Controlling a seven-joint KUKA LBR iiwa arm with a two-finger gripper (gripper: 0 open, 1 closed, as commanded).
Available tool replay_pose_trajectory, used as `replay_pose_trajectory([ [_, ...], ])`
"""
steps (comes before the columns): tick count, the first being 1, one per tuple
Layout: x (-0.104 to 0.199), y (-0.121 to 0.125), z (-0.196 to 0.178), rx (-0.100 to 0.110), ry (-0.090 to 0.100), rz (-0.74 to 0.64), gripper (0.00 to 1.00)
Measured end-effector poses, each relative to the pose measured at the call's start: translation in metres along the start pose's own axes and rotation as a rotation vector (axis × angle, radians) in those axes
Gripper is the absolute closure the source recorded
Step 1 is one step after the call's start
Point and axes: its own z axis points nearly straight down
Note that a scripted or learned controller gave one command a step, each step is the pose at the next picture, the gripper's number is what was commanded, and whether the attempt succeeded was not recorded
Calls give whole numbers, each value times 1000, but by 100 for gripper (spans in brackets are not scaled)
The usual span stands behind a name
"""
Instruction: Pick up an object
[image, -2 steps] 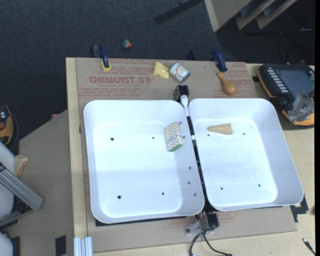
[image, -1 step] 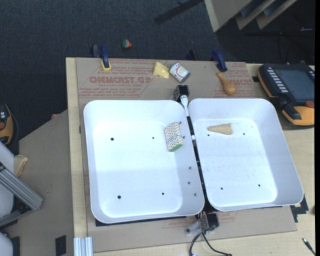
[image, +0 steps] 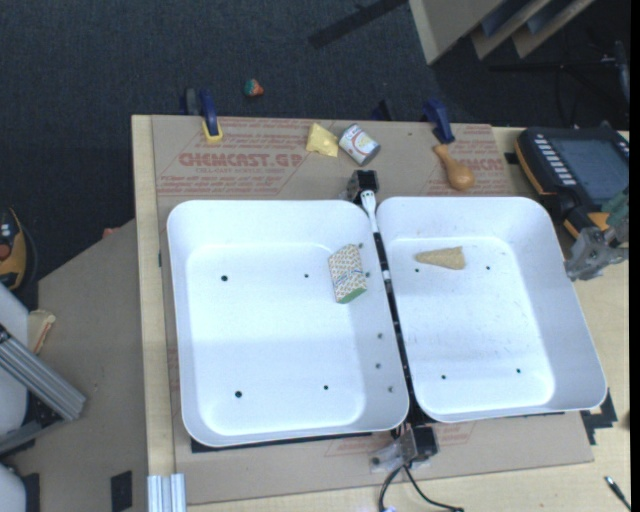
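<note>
Brown cardboard-topped desk (image: 300, 155) bears 2 shallow white bins: patterned small box (image: 347, 273) in left bin (image: 200, 300), tan wedge (image: 441, 258) in right bin (image: 560, 320); grey metal pincer (image: 590, 252) at right bin's edge, state unclear

Bright even overhead light, glare whitening both bins (image: 200, 240), slightly soft focus

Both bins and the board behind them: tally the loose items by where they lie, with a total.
Left bin: 1, a patterned box
Right bin: 1, a tan wedge
Board behind the bins: 3, a yellow piece, a small carton, an orange-brown piece
Total: 5
</note>
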Motion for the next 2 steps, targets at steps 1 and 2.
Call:
replay_pose_trajectory([
  [1,-50,-3,-181,-36,-17,11,100],
  [2,31,15,-56,-2,-2,-1,100],
])
